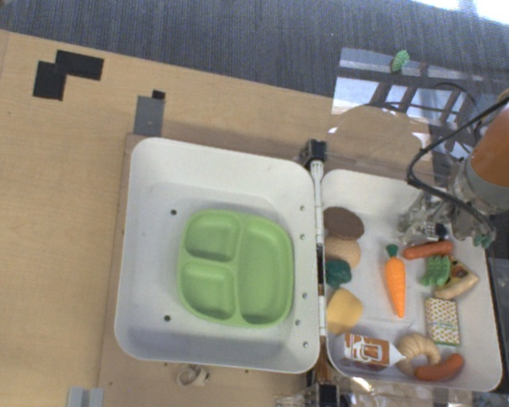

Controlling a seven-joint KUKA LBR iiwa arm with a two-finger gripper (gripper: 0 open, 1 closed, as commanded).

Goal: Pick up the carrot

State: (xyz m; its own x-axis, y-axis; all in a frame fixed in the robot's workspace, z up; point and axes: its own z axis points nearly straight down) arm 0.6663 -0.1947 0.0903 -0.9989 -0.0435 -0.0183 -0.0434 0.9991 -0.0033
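Carrot (396, 283) lying flat in the middle of the right bin (488, 367), green top toward the far side, tip pointing near. Free on all sides, touching nothing. Just right of it, a green leafy piece (437, 270) and a pizza slice (457, 280); farther off, a red-orange sausage-like piece (427, 250) lying across at a slant. To the near right, a patterned cracker square (443, 320), then a croissant (418, 346) and a reddish sausage (439, 368) at the near edge, with a small brown-and-white carton (366, 351) beside them. To the left, along the bin's left wall, a brown round (343, 223), a tan round (342, 251), a dark green piece (338, 271) and a yellow wedge (344, 309).

Gripper (426, 219) hanging over the far right part of the same bin, beyond the carrot and apart from it, close by the red-orange piece. Opening of the pincer not readable from this angle; cannot tell whether anything is held.

Left bin (155, 173) holding a green divided plate (236, 267).
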